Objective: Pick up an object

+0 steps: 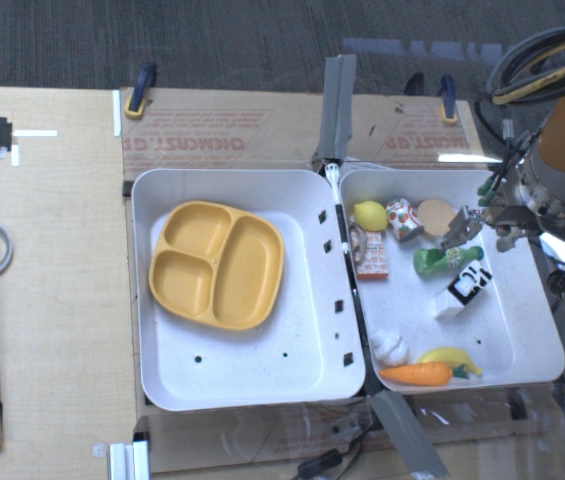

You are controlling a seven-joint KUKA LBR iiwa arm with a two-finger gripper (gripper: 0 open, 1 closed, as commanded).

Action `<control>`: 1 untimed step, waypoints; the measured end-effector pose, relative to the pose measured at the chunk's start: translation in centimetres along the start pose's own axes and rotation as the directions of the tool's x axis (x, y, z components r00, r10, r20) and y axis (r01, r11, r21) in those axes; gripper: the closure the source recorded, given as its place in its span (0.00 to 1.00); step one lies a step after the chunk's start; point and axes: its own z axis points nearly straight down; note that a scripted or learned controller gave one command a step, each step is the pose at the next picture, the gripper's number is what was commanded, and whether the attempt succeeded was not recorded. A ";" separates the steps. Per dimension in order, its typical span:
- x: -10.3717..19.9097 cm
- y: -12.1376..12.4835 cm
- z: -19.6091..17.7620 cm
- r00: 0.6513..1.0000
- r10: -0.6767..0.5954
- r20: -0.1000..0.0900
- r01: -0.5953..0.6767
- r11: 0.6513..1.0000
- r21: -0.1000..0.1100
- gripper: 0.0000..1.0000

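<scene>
Now the end effector [462,230] hangs at the right bin's [522,353] two o'clock, just above a green toy [440,259]; its finger state I cannot tell. Lemon [369,215] lies at eleven o'clock, carrot [417,374] at six.

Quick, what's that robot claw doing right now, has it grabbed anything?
Gripper: above the green bottle in the right bin; whether it has grabbed anything cannot be told.

Dark grey carpet floor [212,18], pale wooden bench [42,298], cardboard sheet [222,128]
</scene>
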 end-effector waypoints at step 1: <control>2.2 2.7 6.2 0.997 -0.072 0.000 0.072 0.997 -0.001 0.00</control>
